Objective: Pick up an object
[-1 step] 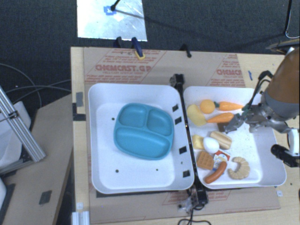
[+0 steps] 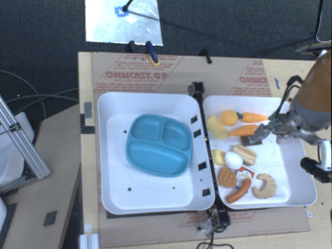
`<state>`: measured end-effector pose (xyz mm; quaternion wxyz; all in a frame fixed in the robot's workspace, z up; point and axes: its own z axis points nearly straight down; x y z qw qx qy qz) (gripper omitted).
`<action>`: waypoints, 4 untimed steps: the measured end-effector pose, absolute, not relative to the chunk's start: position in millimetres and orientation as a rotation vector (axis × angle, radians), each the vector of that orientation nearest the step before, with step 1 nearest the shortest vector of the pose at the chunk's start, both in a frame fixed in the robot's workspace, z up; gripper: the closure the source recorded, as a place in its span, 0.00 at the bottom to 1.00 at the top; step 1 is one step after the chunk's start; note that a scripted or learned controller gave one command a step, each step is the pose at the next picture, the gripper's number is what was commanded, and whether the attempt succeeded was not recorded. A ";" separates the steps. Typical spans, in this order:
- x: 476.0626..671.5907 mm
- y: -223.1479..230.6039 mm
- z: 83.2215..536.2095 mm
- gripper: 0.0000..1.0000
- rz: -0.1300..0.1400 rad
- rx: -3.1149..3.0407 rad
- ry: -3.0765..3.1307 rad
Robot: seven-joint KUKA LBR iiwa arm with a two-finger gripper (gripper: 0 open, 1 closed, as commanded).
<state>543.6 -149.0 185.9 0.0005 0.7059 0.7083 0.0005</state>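
Orange carrot (image 2: 244,130), gripper (image 2: 258,135) touching (fingers unclear)

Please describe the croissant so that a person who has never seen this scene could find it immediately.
Look at the right white plastic bin, the one holding toy food. Go to its near right corner, below the white egg and right of the red sausage. The tan curved croissant lies there; it is the only crescent-shaped piece with ridges, unlike the flat square waffle.

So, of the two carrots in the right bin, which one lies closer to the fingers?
The lower carrot, just under the upper carrot. Its right end almost meets the gripper; the upper one lies further up, beside the orange fruit.
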 end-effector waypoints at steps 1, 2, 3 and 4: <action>543.1 -148.8 145.2 0.00 0.000 2.220 2.224; 545.7 -147.3 104.5 0.00 0.000 2.220 2.223; 548.1 -147.4 87.0 0.00 0.005 2.218 2.220; 549.6 -147.5 98.9 1.00 0.010 2.215 2.218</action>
